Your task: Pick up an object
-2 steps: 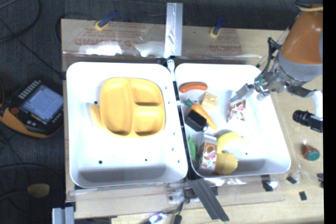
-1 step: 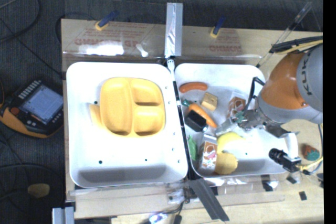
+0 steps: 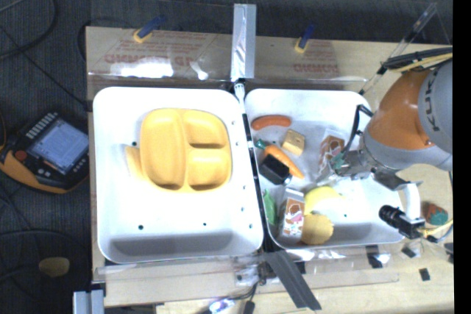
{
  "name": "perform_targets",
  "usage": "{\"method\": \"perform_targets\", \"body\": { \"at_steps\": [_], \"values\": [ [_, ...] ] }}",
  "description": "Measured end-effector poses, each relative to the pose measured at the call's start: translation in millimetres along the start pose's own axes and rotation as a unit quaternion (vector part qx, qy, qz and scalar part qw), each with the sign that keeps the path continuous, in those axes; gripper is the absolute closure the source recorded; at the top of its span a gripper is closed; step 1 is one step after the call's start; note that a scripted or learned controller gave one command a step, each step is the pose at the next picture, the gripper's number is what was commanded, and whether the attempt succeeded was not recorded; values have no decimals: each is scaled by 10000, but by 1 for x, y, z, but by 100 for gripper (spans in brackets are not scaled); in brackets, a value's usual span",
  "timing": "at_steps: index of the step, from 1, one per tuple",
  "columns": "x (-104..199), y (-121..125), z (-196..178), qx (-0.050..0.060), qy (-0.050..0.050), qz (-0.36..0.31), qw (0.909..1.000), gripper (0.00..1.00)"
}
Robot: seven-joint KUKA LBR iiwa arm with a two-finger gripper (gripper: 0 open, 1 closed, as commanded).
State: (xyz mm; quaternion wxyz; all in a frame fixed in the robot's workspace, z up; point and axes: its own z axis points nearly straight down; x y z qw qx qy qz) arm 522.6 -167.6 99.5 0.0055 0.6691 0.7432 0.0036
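The right bin (image 3: 346,101) holds several small things. An orange sausage (image 3: 271,122) lies at its back left, with a tan block (image 3: 294,142) beside it. An orange carrot-like piece (image 3: 282,158) and a black object (image 3: 274,170) rest against the left wall. A printed packet (image 3: 332,148) lies mid-bin. A yellow lemon (image 3: 324,198), a yellow-brown lump (image 3: 317,229) and a small carton (image 3: 293,218) crowd the front. My gripper (image 3: 343,162) hangs low over the bin's middle, just right of the packet and above the lemon.
The left bin (image 3: 110,232) carries a yellow divided tray (image 3: 184,148). A divider rail (image 3: 250,173) separates the bins. The grey and orange arm (image 3: 408,125) covers the right bin's right side. A green scrap (image 3: 269,211) lies by the carton.
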Motion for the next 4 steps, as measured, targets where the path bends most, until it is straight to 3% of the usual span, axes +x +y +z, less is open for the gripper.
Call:
{"method": "perform_targets", "body": {
  "at_steps": [1,2,3,4],
  "values": [
    [28,58,-65,77,3,707,9975,100],
    [0,48,-23,-60,-26,-145,9999,100],
    [40,93,-79,76,1,489,9988,100],
    [87,151,-82,79,-4,419,9991,100]
  ]
}}
